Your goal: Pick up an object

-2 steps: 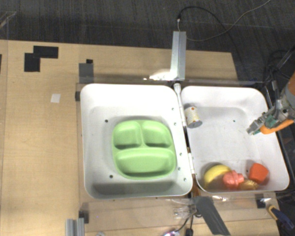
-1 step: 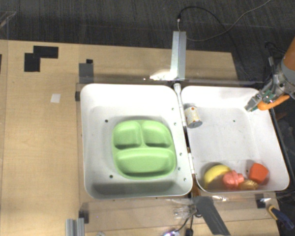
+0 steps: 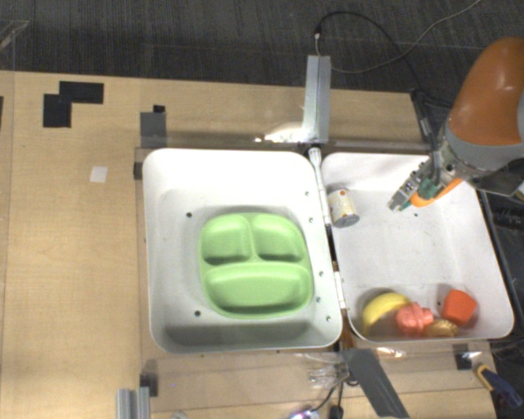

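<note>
The pincer (image 3: 405, 197) hangs low over the far part of the right bin (image 3: 445, 243). I cannot tell if it is apart or together, because it is small and dark from up here. A little orange bit (image 3: 437, 189) sits right behind it. I cannot tell if that is a toy or just a part of the arm (image 3: 498, 94).

The closest thing to pick up is the can (image 3: 341, 206). It lies on its side, a little way off from the pincer, toward the wall between the two bins. Nothing touches it, so I think it is the easy one to grab. It is round, though, so it may roll away if it gets bumped.

Farther off, at the near end of the bin, more toys are piled up. The banana (image 3: 382, 307) and the pink toy (image 3: 412, 319) touch each other, and the orange block (image 3: 459, 305) is just beside them. They are pushed up against the near wall of the bin. That spot looks hard for the pincer to get into.

Farthest from the pincer, past the can and over the wall, is the left bin (image 3: 170, 234). A green tray (image 3: 255, 264) lies flat in it.
</note>
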`<state>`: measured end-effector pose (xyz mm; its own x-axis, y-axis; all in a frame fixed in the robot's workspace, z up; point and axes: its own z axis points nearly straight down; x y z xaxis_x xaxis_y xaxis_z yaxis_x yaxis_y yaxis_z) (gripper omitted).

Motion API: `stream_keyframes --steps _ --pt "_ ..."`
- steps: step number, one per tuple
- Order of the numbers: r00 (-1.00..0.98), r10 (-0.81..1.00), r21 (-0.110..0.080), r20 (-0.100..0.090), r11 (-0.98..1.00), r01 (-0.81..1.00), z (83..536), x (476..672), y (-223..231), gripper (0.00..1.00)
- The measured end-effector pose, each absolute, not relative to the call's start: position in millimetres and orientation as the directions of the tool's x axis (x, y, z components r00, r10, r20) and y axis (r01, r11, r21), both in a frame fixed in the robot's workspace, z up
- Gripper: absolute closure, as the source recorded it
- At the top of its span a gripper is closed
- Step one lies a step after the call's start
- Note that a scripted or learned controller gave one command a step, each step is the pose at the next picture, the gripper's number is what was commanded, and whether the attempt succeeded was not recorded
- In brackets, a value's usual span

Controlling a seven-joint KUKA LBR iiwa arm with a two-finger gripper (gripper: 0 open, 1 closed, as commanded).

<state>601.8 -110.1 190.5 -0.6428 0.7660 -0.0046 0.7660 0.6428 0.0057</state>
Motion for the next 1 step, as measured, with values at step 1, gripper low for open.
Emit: stream_keyframes --steps 1 --pt "-0.674 0.738 0.007 -0.007 0.674 0.738 209.7 653.9 -110.7 1.0"
